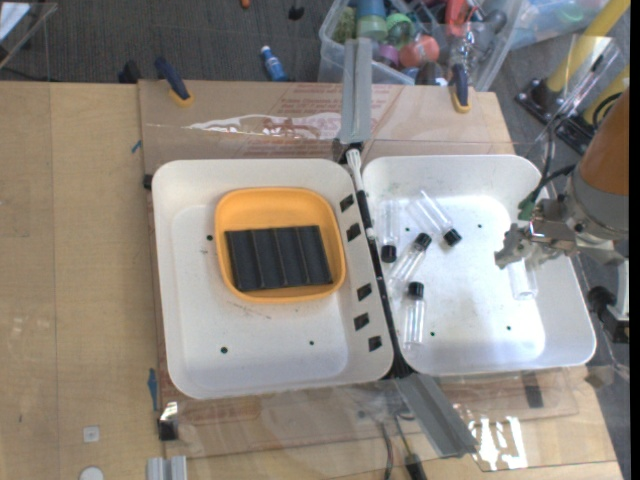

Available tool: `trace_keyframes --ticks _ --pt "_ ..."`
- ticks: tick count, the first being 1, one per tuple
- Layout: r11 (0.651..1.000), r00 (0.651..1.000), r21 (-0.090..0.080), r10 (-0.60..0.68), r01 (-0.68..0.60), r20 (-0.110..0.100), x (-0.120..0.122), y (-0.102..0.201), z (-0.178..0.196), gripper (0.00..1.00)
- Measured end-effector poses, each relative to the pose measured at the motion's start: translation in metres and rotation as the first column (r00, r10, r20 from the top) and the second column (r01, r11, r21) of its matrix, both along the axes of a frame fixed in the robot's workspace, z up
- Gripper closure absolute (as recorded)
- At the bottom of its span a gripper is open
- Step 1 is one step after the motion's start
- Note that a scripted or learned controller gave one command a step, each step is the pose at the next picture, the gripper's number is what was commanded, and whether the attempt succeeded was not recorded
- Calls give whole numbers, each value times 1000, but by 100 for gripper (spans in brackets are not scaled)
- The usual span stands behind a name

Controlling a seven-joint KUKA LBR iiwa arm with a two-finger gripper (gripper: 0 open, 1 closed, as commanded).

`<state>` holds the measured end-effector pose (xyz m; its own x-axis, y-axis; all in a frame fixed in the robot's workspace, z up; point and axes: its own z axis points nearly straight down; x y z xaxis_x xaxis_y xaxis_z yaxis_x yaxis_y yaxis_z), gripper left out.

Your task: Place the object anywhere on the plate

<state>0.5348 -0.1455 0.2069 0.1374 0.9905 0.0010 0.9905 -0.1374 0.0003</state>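
An orange plate (283, 202) lies in the left bin (190, 358), and a black ridged block (278, 258) rests flat on it. Several clear tubes with black caps lie in the right bin (560, 348): one (413, 252) near the divider, one (438, 218) further back, one (413, 311) nearer the front. Another clear tube (522, 282) lies at the right side of that bin. My gripper (513, 251) hangs low over the right bin's right side, just above and behind that tube. Nothing visible sits in it.
A ridge with black clips (362, 268) divides the two bins. A clear box of coloured toys (430, 13) stands behind the bench. Clamps (460, 88) hold the cardboard at the back edge. The arm's orange band (612, 158) rises at the right.
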Motion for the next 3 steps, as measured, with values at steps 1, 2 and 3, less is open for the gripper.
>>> trace_keyframes --ticks 1,2,3 --pt "992 992 -2 127 -127 1 42 9 -5 100" --pt "984 984 -3 179 -179 1 67 31 6 100" --pt "956 956 -3 292 -292 2 83 53 12 100"
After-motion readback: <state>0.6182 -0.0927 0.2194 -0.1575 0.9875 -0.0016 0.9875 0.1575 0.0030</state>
